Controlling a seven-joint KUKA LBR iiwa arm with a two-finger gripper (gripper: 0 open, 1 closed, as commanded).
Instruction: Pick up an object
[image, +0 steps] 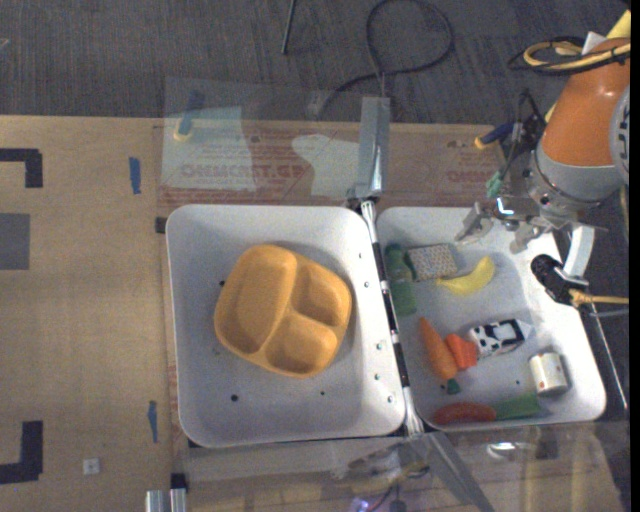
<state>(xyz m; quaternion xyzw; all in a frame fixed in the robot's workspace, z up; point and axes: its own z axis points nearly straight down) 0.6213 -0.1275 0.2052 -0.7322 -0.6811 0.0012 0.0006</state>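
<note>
My gripper (497, 228) hangs over the back edge of the right bin (590, 400), open, with nothing between its fingers. Just below and to its left in that bin lie a yellow banana (470, 278) and a speckled grey block (432, 261). Further forward are an orange carrot (436, 348), a black-and-white cow toy (497, 337), a white can (547, 372), a red pepper (462, 412) and a green piece (517, 406). A green vegetable (400, 280) lies along the bin's left wall.
The left bin (200, 400) holds a yellow divided plate (283, 310) near its middle. A metal divider (372, 150) runs between the bins at the back. Brown bench surface stretches to the left.
</note>
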